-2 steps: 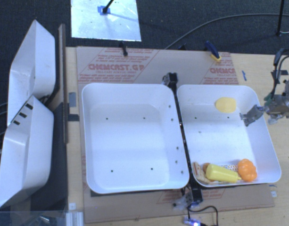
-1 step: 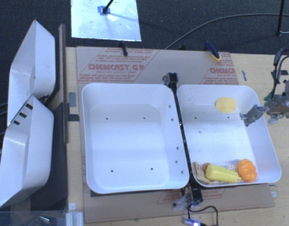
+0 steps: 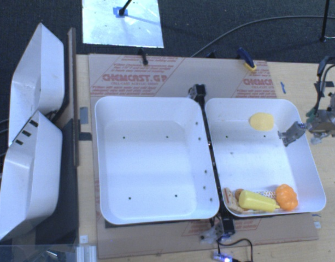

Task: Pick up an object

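I am hanging my hand point(image 3: 292, 134) over the right white bin's point(image 3: 309, 162) rim, near the pale yellow disc point(image 3: 262, 121), perhaps readying a reach; grip unclear.

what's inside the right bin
The right bin holds a pale yellow disc near its far wall and, along the near wall, a yellow oblong piece, an orange ball and a tan cracker-like piece, partly covered by the oblong.

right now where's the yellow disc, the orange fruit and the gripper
yellow disc point(image 3: 262, 121): camera view, middle of its flat top
orange fruit point(image 3: 287, 197): camera view, middle of its rounded body
gripper point(image 3: 292, 134): camera view, grey fingertip end over the right bin's rim
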{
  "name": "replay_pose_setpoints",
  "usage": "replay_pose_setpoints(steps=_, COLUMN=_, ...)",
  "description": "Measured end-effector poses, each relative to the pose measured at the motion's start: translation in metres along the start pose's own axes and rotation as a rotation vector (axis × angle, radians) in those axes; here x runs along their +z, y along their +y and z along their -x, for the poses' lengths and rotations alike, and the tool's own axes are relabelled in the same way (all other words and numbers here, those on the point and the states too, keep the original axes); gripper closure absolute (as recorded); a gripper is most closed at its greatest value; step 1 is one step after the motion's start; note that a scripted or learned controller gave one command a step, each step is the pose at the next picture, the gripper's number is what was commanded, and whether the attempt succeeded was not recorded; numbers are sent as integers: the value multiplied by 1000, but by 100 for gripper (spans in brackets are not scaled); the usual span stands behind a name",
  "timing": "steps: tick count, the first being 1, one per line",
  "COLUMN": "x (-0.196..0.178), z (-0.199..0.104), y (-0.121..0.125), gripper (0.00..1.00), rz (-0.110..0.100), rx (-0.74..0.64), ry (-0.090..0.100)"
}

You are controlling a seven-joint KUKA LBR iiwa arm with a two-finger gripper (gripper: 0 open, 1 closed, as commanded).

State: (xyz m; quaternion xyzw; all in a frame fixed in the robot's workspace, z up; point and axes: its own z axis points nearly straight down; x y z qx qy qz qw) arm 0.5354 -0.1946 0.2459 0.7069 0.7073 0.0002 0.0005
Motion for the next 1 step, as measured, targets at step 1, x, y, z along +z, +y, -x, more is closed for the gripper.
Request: replay_pose_setpoints(steps=1, x=0, z=0, y=0, gripper=0, rz=0, rx=0, ry=0)
